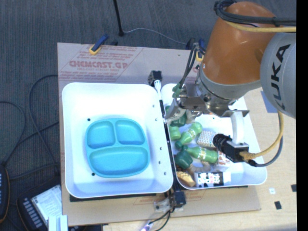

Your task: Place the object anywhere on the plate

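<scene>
Hovering over the right bin [255,177] clutter, the tool's [176,113] grip is unclear.

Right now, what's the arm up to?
The KUKA arm reaches in from the right, and its gripper is down at the left side of the right bin, among a pile of small green and tan objects. I can't tell whether it holds anything. The blue divided plate sits in the left bin, with nothing on it yet.
</scene>
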`<act>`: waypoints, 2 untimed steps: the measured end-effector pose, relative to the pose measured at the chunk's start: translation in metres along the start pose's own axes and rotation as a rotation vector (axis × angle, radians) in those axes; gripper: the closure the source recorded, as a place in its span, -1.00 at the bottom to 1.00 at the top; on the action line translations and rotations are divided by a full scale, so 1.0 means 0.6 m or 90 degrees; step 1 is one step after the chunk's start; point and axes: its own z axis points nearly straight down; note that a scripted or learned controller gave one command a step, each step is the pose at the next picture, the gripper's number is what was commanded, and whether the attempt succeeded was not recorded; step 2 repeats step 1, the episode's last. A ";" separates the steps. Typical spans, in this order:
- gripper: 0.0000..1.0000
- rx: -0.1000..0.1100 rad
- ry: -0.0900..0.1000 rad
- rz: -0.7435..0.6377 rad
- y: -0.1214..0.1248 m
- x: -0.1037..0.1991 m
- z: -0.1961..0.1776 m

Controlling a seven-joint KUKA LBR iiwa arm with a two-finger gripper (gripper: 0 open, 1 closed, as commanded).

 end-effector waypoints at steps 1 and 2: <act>-1.00 0.001 -0.001 0.000 -0.001 -0.001 0.001; -1.00 0.001 -0.001 0.000 -0.001 -0.001 0.001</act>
